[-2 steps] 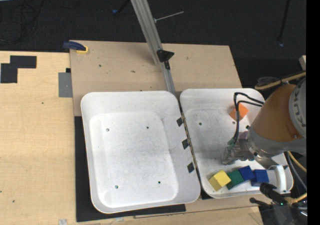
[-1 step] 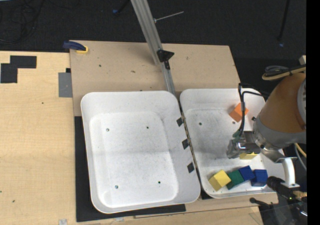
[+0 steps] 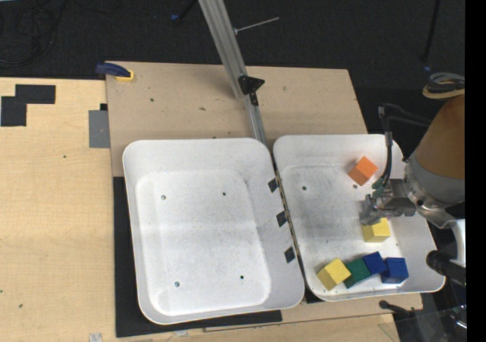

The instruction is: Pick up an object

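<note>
In the camera view we saw two white bins side by side on the desk. The left bin was on the left, and the right bin held all the blocks. The arm came in from the right. Its end effector was low in the right bin, just above a small yellow block. We could not tell if its fingers were wide or narrow, because they were dark and small in the picture. We did not see any block between them.

An orange block sat a little farther back, near the end effector. At the near edge of the right bin there was another yellow block, a green block and two blue blocks, all packed close together.

We thought the grab could fail. The small yellow block was just beside the tip, so the fingers might push it away and close on nothing. If one finger landed on top of the block, it could press it down and miss. The block could also slide toward the bin wall on the right.
</note>
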`<state>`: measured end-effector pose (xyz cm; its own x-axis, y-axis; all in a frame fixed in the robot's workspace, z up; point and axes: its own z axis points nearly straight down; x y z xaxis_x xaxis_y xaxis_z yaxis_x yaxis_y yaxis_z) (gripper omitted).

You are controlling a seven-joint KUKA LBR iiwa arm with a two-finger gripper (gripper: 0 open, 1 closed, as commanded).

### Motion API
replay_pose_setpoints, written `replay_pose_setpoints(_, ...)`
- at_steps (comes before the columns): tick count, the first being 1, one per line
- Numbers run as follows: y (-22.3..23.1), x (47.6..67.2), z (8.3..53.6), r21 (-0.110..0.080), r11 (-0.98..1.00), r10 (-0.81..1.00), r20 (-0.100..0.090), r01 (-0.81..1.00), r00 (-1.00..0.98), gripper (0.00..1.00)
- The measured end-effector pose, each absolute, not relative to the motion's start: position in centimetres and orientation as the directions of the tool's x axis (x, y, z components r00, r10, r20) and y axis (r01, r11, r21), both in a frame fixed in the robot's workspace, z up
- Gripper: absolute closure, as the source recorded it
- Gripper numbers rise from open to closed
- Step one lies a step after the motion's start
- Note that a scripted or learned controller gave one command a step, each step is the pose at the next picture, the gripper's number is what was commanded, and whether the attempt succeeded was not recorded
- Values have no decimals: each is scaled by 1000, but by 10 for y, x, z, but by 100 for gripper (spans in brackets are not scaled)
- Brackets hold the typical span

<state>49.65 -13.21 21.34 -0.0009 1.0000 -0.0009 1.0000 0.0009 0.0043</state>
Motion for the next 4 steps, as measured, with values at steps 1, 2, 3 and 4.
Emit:
replay_pose_setpoints(1,-133,497,253,3,1,1000,-1,1000,-1,100)
replay_pose_setpoints(2,-81,529,244,-2,5,1000,2,1000,-5,100)
replay_pose_setpoints(3,-34,551,230,-3,4,1000,2,1000,-4,100)
replay_pose_setpoints(4,11,577,219,-3,3,1000,1,1000,-3,100)
